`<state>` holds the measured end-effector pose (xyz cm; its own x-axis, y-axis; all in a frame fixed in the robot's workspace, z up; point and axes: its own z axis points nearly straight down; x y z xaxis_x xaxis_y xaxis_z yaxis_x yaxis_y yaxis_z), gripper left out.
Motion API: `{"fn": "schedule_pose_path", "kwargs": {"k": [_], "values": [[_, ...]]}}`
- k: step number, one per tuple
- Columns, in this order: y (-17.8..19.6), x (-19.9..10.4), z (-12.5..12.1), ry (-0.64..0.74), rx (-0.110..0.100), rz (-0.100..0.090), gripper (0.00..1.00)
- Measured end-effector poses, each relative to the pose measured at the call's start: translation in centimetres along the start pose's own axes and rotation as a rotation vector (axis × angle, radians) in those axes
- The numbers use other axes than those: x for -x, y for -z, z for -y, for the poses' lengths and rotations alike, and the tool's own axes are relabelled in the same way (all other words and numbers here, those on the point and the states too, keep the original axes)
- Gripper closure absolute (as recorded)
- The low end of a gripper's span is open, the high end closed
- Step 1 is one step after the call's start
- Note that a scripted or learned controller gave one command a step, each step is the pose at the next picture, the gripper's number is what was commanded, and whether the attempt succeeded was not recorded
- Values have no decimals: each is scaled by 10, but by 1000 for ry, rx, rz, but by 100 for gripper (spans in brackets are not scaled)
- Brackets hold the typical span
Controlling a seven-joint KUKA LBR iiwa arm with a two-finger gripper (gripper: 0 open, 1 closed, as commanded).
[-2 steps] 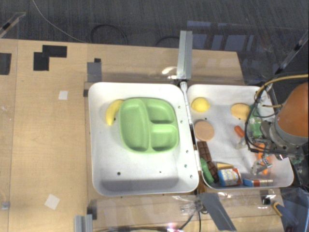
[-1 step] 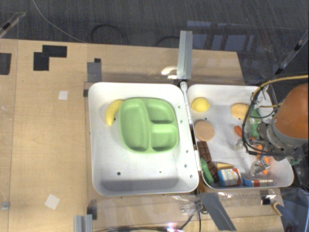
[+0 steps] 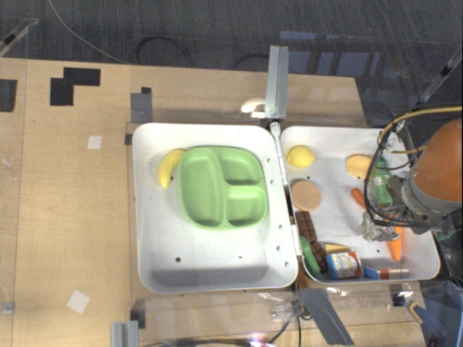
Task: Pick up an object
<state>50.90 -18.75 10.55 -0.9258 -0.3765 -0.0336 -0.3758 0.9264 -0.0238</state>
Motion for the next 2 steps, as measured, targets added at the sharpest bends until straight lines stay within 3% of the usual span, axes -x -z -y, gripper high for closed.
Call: {"fn": "schedule_pose_path", "kwargs": {"k": [1,2], "values": [[0,0,0,0,1,-1,0],[-13,14,-42,144,11,-15,0]]}}
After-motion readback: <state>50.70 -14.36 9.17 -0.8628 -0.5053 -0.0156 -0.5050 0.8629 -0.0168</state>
